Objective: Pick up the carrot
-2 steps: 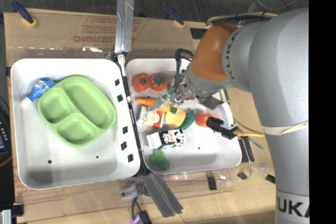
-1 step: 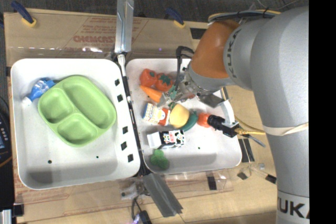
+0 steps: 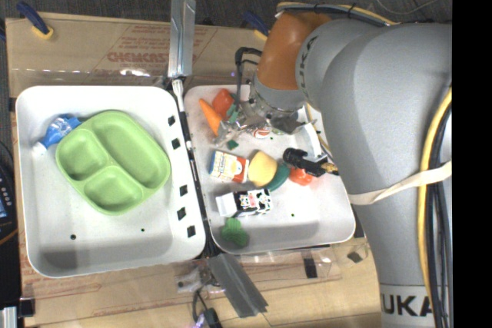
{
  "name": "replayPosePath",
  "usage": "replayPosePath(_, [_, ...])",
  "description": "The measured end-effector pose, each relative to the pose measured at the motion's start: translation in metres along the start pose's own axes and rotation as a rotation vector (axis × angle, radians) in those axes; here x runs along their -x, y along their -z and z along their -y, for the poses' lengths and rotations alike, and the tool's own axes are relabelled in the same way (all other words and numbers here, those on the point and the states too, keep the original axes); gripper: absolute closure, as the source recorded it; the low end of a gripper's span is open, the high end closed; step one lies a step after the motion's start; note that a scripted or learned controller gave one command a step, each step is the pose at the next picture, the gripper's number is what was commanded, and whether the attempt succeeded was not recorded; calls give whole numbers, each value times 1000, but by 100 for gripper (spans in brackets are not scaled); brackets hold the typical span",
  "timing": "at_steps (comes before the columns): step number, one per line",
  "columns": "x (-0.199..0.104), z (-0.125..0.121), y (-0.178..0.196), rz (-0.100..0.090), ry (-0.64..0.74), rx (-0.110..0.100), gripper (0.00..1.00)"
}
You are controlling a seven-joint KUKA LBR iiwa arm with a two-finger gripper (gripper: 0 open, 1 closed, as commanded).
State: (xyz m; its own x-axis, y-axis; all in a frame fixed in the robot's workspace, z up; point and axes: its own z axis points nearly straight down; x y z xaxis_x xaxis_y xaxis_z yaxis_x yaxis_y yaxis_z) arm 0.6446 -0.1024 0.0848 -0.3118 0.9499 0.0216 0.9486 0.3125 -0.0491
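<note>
The carrot (image 3: 209, 114), a small orange cone, lies in the far left corner of the right bin (image 3: 330, 223), pointing towards the near side. Touching its far end is a red-orange piece (image 3: 223, 99). My gripper (image 3: 233, 125) hangs low over the bin just right of the carrot, close beside it and under the orange-banded wrist (image 3: 286, 50). The view shows nothing between the fingers, and the wrist hides much of them.
The right bin also holds a small juice carton (image 3: 225, 165), a yellow and green toy (image 3: 265, 169), a red piece (image 3: 301, 177), a cow-patterned box (image 3: 250, 202) and a green broccoli (image 3: 234, 233). The left bin (image 3: 46, 257) holds a green divided plate (image 3: 114, 159) and a blue item (image 3: 58, 128).
</note>
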Motion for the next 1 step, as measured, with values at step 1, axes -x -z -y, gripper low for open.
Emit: replayPosePath(1, [-47, -22, 127, 26, 100, 51, 100])
